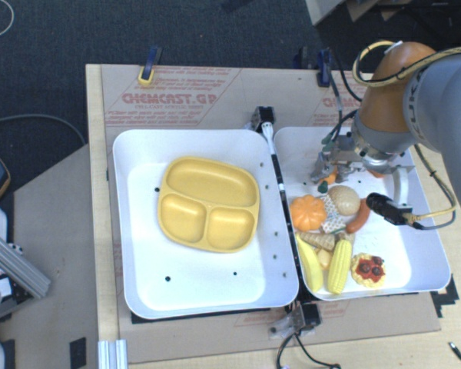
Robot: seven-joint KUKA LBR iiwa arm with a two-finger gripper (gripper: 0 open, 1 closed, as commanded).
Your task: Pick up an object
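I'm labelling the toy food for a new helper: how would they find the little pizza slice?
Go to the right bin, the one crowded with toy food. The pizza slice lies near its front right corner, just right of the corn cob. It is the only flat yellow piece with red spots on top.

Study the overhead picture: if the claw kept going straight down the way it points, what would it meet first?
Probably the small orange carrot piece just under the claw, at the top of the toy food pile in the right bin. Depth is hard to judge from this slant, so it might instead meet bare bin floor.
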